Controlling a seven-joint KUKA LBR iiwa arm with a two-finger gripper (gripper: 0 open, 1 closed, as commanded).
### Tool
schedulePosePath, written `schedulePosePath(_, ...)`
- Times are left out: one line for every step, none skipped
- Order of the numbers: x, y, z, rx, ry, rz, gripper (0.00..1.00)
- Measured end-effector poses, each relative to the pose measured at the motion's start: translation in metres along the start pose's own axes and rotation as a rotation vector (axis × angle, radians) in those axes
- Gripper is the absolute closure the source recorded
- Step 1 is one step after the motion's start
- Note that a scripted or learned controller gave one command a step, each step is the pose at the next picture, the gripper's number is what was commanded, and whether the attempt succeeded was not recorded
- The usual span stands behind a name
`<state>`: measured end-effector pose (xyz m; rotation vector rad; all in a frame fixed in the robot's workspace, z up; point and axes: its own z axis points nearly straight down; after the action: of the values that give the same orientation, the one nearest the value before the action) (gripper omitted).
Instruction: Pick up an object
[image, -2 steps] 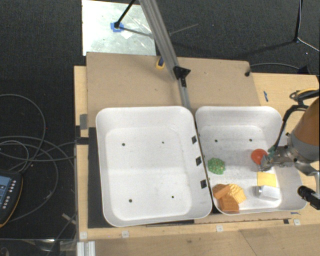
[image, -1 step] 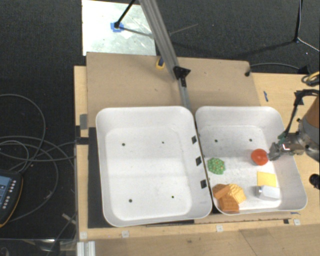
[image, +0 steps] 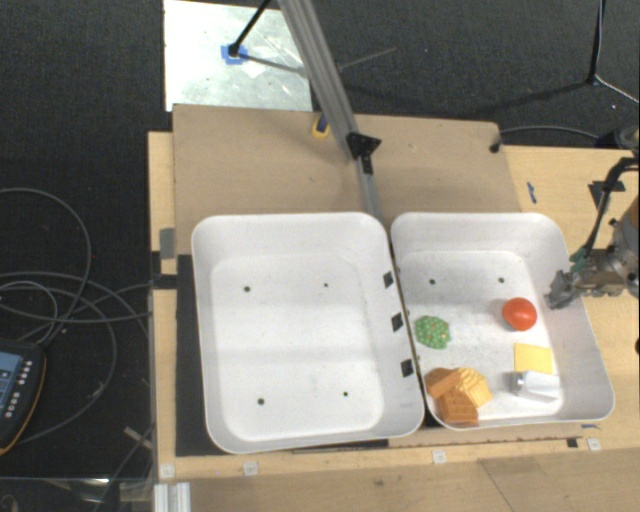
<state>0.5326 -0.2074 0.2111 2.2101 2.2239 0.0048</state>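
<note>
- A tan bench on dark floor bears two white bins; the left bin (image: 290, 330) has no objects in it.
- The right bin (image: 480, 245) holds a red ball (image: 519, 314), green disc (image: 432, 331), yellow block (image: 533, 358), orange toy (image: 459, 393) and a silver piece (image: 530, 384).
- Nothing is lifted; the pick remains to do.
- The gripper (image: 562, 292) sits at mid-right over the bin's rim, apparently carrying nothing; I cannot tell its opening.
- The ball lies just left of it.

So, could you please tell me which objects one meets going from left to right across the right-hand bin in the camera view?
Green round object → orange block-shaped object → red ball → gripper at the bin's right rim. The yellow block and the silvery object overlap the ball's span, so they are left out.
</note>
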Motion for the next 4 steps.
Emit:
schedulePosePath(-0.001, 0.002, -0.054, -0.001, -0.001, 0.000, 1.00)
schedulePosePath(0.047, 0.016, -0.059, 0.002, 0.003, -0.004, 1.00)
schedulePosePath(0.097, 0.036, -0.064, 0.002, 0.003, -0.004, 1.00)
schedulePosePath(0.148, 0.046, -0.062, 0.003, 0.004, -0.005, 1.00)
